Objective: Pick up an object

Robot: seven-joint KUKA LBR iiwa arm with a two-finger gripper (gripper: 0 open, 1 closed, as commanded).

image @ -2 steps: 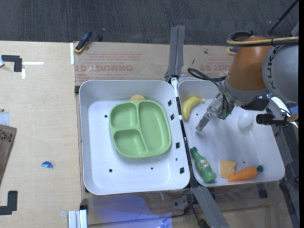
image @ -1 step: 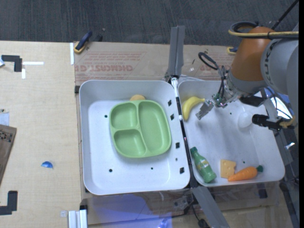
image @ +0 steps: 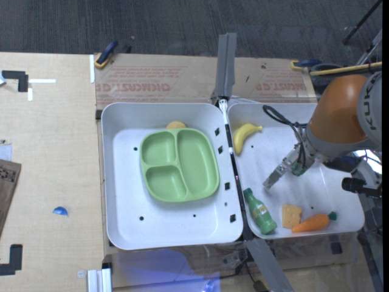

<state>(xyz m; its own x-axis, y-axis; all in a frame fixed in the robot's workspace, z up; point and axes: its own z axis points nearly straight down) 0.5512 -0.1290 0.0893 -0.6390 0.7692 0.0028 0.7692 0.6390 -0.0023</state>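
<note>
Green bottle, one; banana, one.

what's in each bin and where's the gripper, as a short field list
left bin: green divided plate, a yellow object peeking out behind it
right bin: banana, green bottle, cracker, carrot
gripper: over the right bin's middle, nothing between its fingers
arm: reaches in from the right

Gripper over right bin; banana beside.
</note>
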